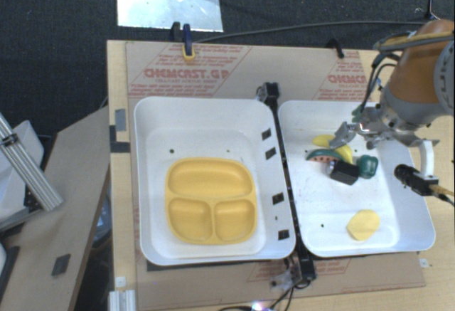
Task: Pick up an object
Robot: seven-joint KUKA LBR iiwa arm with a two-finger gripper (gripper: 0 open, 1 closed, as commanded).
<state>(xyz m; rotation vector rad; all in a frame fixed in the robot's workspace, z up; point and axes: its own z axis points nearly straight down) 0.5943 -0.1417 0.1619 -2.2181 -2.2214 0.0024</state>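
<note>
My gripper (346, 134) hangs over the upper middle of the right bin (405, 235), with the grey and orange arm reaching in from the right. Just below its tip lies a small cluster: a yellow banana-shaped piece (334, 145), a green and red slice (320, 156), a black block (344, 173) and a teal cylinder (367, 166). The gripper's tip is right above the yellow piece, and I see nothing held in it. Apart from the cluster, a flat yellow round piece (363, 224) lies near the bin's front.
The left bin (153, 132) holds a yellow divided tray (210, 200). A black divider with clips (279, 174) runs between the two bins. A blue and yellow clamp (187, 41) stands at the bench's back edge.
</note>
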